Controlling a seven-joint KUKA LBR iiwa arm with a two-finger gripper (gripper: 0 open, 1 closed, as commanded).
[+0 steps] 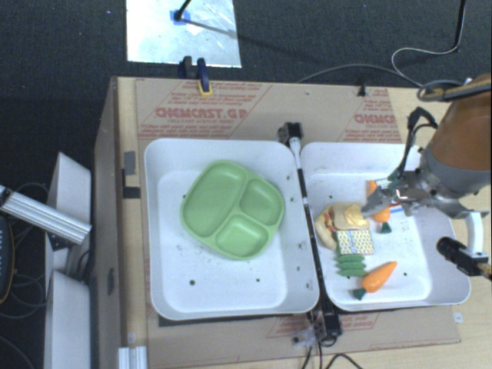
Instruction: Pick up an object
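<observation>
The robot arm comes in from the right side. It is grey with an orange part near the top. Its pincer hangs low over the right bin, near the middle of that bin. I cannot tell how the pincer is set, because it is small and blurry here.

A little orange thing sits right at the pincer's tip. A tiny dark green bit lies just under it. I cannot tell if the pincer is touching the orange thing or is just above it. Another small orange bit peeks out just above the pincer.

To the left of the pincer, very near, lies a pale yellow and tan toy food. Just below that is a small checked square. Under the square is a green pea pod. Below the pincer, a bit farther off, lies a toy carrot with a green end. It lies tilted, near the front wall of the bin.

Far to the left of the pincer is the left bin. A green plate with three parts sits in it. A dark bar runs between the two bins.
</observation>
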